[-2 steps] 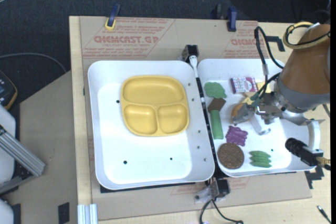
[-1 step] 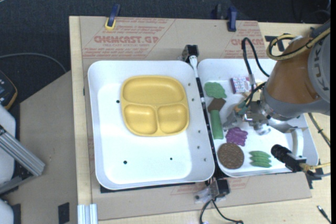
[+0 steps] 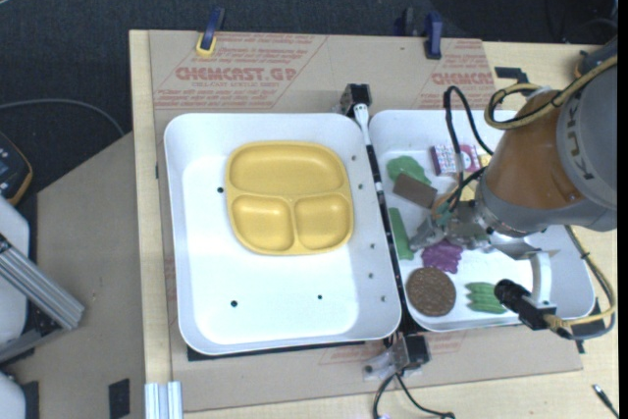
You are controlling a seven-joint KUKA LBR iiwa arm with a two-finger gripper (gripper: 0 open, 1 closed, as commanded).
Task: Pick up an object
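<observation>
Overhead, at a slant, a cardboard-covered worktop (image 3: 294,64) carries two shallow white bins side by side. At centre and left of the frame, the larger left bin (image 3: 196,240) holds one yellow plate (image 3: 289,196) with three compartments, lying flat in the bin's upper half. All three compartments look bare.

At the right of the frame, the right bin (image 3: 392,128) holds several small objects. Near its top sits a small packet with pink and white stripes (image 3: 453,157). Just left of that lie a dark green piece (image 3: 405,171) and a brown block (image 3: 416,193), touching or nearly so. A thin green strip (image 3: 399,233) lies along the bin's left wall. Lower down rest a purple lump (image 3: 443,257), a round brown disc (image 3: 431,290), and a bright green ridged piece (image 3: 484,295) beside the disc.

One robot arm (image 3: 545,162), grey with an orange band, reaches in from the right edge and bends down over the right bin. Its pincer (image 3: 440,229) sits low among the objects, just above the purple lump and below the brown block. Whether the pincer is spread or closed, and whether it grips anything, cannot be told, as the wrist hides its tips.

Count: two bins, one plate, seven loose objects, one arm.
</observation>
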